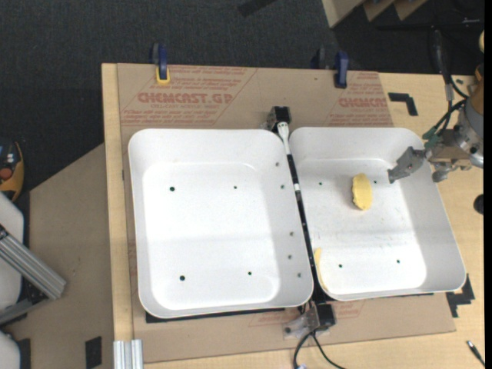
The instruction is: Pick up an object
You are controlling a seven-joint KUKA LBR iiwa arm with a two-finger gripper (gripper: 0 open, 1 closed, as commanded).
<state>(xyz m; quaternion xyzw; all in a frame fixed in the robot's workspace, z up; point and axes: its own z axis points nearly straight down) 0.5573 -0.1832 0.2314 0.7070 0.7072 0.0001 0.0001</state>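
Camera view: counter (231, 91) is a brown board printed with red lettering, held by two blue clamps (160, 56) at its far edge. Two shallow white bins sit side by side on it, touching along a black centre seam. Left bin (154, 206) is the larger in view, its floor marked with small dark dots. Right bin (430, 229) holds the yellow object (362, 191), a small rounded lump lying near the middle of that bin's floor, toward the far half. A second yellow scrap (317, 261) lies at the right bin's near-left corner, against the seam. End effector (419, 164) hangs over the right bin's far-right corner, to the right of the yellow object and apart from it; one grey finger points toward the object. Open or closed: cannot tell from this angle.
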